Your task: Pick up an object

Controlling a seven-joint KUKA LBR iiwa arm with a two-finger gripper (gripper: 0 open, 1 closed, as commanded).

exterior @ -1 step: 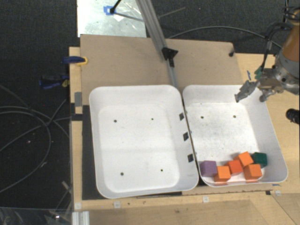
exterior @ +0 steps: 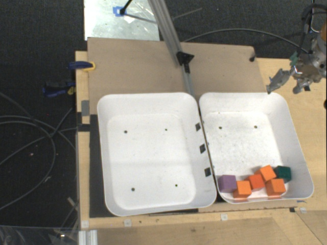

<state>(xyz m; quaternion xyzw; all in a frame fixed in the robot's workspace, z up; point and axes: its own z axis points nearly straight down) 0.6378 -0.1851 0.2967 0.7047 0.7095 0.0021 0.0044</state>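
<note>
Nearest to us, along the front wall of the right bin, we see a cluster of small blocks: a purple block at the left, then four orange blocks packed close and touching one another, and a dark green block at the right end, against the bin's corner. Beside it on the left, the left bin shares a seam marked by three dark clips. Both bins rest on a tan board. Farther back, a grey metal pole slants across the board toward the seam. Blue clamps grip the board's left edge. At the far right, our gripper hangs past the right bin's back corner, well apart from the blocks, its two fingers spread wide with nothing between them.
</note>
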